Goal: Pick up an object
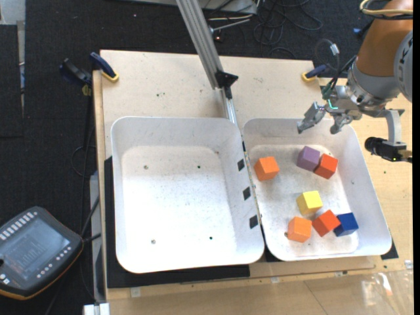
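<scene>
nearest the camera, a grey control pendant point(29, 251) is lying at the bench's lower left corner, well apart from the work. beside it the left bin point(131, 131) is sitting bare, while the right bin point(369, 188) is holding seven blocks: an orange block point(266, 168) standing alone, a purple block point(308, 157) touching a red-orange block point(326, 166), a yellow block point(309, 202), and a tight cluster of another orange block point(299, 229), a red block point(325, 222) and a blue block point(346, 223). the gripper point(325, 122) is hovering over the bin's far rim with its fingers spread apart and nothing between them. judging from this, the lone orange block is offering the cleanest target; the arm is needing to centre over it, square the fingers to its flat sides, and descend straight before closing.
</scene>
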Motion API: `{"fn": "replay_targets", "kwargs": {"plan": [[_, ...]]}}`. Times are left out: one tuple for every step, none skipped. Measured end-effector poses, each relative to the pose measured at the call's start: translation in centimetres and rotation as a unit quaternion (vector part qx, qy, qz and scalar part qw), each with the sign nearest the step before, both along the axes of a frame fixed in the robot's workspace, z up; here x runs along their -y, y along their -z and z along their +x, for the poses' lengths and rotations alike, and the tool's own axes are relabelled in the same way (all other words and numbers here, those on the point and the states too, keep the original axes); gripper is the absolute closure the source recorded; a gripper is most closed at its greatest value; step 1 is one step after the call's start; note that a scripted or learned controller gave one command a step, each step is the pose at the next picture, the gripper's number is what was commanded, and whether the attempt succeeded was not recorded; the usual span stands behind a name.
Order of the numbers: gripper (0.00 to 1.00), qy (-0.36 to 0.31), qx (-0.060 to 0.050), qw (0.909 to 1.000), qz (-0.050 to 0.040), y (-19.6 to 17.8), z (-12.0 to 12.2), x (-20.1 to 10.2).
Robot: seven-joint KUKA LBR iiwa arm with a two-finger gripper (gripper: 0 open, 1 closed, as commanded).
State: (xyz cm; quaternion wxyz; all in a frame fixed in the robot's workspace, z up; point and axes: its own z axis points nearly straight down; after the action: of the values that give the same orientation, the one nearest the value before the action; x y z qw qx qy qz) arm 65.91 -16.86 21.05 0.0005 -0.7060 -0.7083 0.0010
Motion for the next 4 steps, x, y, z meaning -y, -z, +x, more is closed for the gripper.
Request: {"fn": "replay_targets", "kwargs": {"plan": [[0.00, 0.001, -0.002, 1.0000, 0.0005, 6.4, -0.1, -0.2], [0.00, 0.000, -0.001, 1.0000, 0.0001, 11.8, -0.2, -0.3], [1.00, 0.000, 0.003, 1.0000, -0.0009, 10.3, 0.0, -0.2], [1.00, 0.002, 0.005, 1.0000, -0.0009, 4.4, -0.7, -0.1]]}}
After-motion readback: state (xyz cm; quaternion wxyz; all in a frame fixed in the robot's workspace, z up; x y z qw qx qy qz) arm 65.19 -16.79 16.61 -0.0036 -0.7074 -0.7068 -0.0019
